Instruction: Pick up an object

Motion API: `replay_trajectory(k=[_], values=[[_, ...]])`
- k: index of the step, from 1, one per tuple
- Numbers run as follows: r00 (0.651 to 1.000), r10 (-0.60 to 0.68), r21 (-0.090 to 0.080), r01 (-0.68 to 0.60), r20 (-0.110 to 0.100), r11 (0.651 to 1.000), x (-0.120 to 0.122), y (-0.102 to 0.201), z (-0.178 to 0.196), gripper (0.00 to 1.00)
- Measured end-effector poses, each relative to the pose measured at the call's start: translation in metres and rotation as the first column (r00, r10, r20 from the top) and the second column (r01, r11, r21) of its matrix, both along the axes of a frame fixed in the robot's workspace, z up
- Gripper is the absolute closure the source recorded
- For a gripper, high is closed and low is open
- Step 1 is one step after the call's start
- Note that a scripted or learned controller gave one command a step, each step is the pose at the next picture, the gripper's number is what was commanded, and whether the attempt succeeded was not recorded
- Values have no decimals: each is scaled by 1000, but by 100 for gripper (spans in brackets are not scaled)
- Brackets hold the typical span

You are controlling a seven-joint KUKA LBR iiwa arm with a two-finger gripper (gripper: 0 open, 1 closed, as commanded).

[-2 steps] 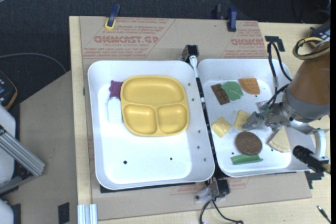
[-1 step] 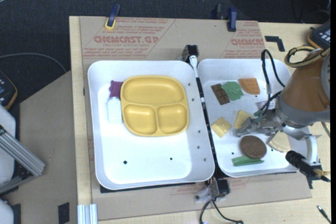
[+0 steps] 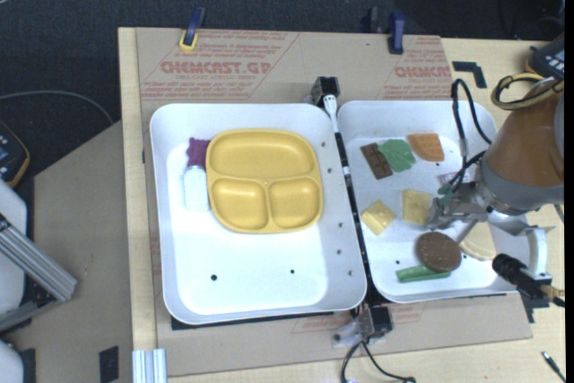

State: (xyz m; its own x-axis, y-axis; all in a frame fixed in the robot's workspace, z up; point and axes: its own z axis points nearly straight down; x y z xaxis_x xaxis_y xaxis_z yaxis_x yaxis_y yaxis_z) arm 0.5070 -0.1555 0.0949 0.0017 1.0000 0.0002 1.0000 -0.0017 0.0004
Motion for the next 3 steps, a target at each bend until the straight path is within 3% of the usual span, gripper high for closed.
replay_trajectory(k=[2,3], values=[[1000,3,-4,-3,8,1000,1,3,111,100],[1000,3,-3,-3,5,1000,2,3,131,100]])
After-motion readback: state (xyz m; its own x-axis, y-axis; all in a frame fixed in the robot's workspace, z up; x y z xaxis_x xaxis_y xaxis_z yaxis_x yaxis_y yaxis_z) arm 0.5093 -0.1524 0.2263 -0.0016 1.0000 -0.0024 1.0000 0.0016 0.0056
